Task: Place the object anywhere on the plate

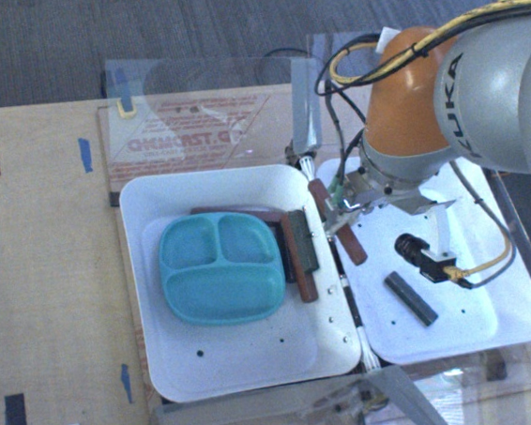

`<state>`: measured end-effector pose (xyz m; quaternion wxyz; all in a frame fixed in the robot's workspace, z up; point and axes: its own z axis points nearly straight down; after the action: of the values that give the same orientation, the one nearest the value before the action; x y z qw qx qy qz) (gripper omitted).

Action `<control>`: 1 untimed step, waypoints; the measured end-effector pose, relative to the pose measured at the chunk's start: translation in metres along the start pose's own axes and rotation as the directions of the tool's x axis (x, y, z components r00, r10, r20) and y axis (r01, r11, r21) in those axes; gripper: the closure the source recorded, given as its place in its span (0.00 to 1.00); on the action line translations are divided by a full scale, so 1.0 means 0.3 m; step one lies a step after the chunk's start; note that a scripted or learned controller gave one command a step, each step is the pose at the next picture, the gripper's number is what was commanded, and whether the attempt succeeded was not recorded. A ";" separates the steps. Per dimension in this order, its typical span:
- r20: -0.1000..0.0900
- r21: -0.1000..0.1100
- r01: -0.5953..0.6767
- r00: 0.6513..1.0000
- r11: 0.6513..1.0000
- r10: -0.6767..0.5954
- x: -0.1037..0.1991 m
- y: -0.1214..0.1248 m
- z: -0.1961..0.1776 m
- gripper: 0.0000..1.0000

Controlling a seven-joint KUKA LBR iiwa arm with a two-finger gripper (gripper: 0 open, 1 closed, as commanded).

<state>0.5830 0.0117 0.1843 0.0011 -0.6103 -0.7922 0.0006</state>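
**Claw over a stick at the seam between the two bins**

The arm [477, 71] reaches in from 3 o'clock. Its orange band sits above the top left corner of the right bin [513, 322]. The claw [339, 216] hangs at that bin's 9 o'clock edge, right where the two bins meet. A reddish-brown stick [352, 247] lies on a slant along this seam, one end pointing to 11 o'clock and the other to 5 o'clock. Its middle is hidden under the claw. From this angle I cannot tell whether the claw is open or closed, or whether it has hold of the stick or only covers it.

The plate [222, 268] is teal with three compartments and lies in the left bin [253, 364], a little toward 9 o'clock from the bin's centre. The reddish-brown stick is off the plate, well out on its 3 o'clock side and past the left bin's wall.

Close against the plate's 3 o'clock rim are a dark block [300, 241] and a brown stick [305, 287], both set roughly upright in the view. A thin dark strip [237, 212] shows along the plate's 12 o'clock rim.

In the right bin a grey bar [411, 297] lies on a slant near 6 o'clock, apart from the claw.

At 12 o'clock from the left bin, a clear sheet [191, 130] with red lettering lies on the wooden bench [46, 277].
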 end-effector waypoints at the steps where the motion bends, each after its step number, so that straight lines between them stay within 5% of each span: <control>1: 0.002 -0.004 0.010 1.000 1.000 -0.010 0.204 0.108 -0.018 1.00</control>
<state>0.5987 0.0793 0.1896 -0.0009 -0.6065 -0.7951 -0.0006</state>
